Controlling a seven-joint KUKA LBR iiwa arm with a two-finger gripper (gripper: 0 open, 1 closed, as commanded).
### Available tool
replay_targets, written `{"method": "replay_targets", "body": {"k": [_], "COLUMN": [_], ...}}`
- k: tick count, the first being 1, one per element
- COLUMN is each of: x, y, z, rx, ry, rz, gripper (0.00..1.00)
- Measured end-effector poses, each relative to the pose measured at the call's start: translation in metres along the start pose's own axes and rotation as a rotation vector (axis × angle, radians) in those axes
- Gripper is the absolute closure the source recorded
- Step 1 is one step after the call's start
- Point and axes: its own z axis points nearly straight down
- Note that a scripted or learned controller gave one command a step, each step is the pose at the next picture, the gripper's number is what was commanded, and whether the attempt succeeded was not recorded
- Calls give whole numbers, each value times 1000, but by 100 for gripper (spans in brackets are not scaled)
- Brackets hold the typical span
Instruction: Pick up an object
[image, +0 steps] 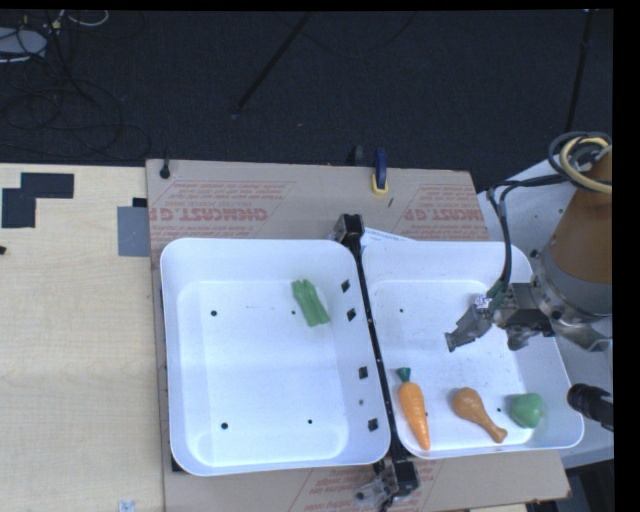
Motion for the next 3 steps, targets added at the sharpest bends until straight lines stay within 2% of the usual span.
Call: {"method": "replay_targets", "body": {"k": [1,2,3], "x": [-72,-69,-43], "y": [5,4,-5], "z": [-78,-83,-86], "rx": [-11,-1,-2], "ry": [-6,-1,0], "rz": [6,3,-2], "gripper": [0,100,100]}}
